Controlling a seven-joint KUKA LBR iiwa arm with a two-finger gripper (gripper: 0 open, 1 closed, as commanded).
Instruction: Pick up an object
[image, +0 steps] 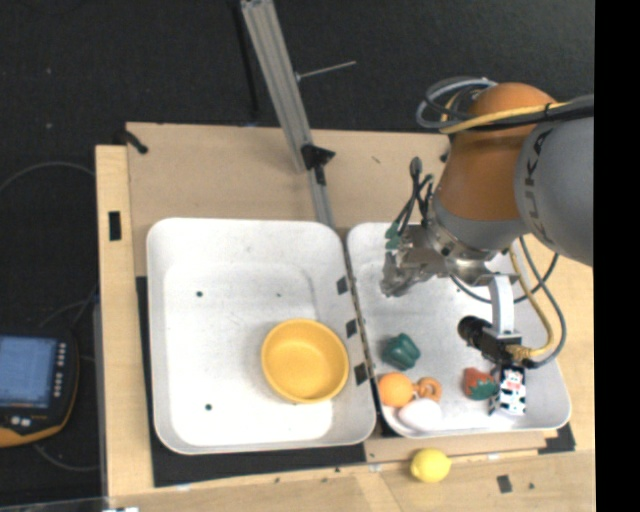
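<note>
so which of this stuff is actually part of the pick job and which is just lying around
Job: gripper, green block, orange ball, white lump, yellow bowl.
Lying about: yellow ball on the bench, handheld screen, metal rail.

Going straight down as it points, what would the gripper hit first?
Probably the gripper meets the bare floor of the right bin; the green thing lies off that line, depth unclear.
</note>
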